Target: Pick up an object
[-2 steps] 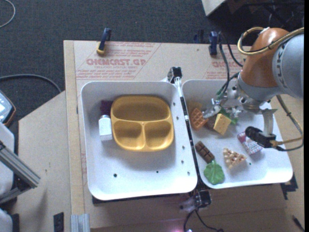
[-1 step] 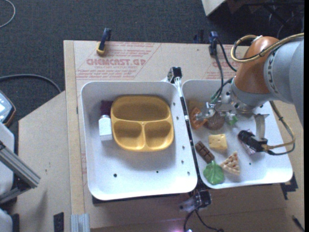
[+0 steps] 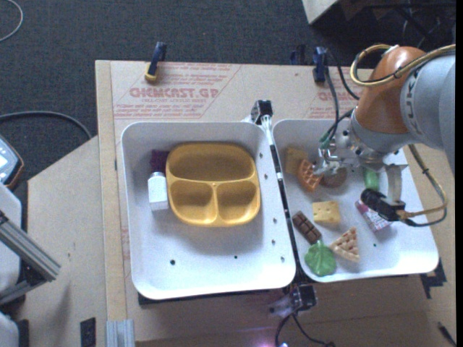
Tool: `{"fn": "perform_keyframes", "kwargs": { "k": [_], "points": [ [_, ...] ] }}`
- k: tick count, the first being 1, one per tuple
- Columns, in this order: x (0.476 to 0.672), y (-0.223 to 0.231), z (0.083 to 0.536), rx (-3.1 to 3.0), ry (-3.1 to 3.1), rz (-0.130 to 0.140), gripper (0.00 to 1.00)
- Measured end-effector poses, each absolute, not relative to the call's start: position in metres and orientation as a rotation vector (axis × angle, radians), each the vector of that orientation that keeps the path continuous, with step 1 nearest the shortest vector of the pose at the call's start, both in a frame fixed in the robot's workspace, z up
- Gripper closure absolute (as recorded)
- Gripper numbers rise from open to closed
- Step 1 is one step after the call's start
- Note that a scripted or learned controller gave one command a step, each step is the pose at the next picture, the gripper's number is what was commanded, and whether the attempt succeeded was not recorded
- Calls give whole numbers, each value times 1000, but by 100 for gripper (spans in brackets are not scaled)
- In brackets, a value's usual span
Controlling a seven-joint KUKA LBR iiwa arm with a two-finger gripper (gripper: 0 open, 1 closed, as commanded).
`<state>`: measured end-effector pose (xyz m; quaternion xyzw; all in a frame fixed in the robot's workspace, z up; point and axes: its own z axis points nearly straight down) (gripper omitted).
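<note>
My gripper hangs low in the right bin, near its upper middle. It sits just above a brown round piece and right beside an orange waffle. A tan bread piece lies to the waffle's upper left. Further toward the front lie a cheese wedge, a chocolate bar, a green leaf and a pizza slice. A pink wrapper and a green item lie under the arm's cable. I see nothing lifted off the bin floor.
The left bin holds a yellow divided plate, a small white bottle and a purple object. A ridge separates the two bins. The arm's orange-banded wrist covers the right bin's upper right corner.
</note>
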<state>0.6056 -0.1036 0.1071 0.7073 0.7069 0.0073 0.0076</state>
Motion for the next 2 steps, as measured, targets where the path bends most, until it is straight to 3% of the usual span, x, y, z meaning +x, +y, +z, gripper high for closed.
{"fn": "perform_keyframes", "kwargs": {
  "k": [1, 2],
  "points": [
    [601, -105, 162, 2216, 2217, 6, 100],
    [607, -112, 209, 2217, 2217, 6, 100]
  ]
}}
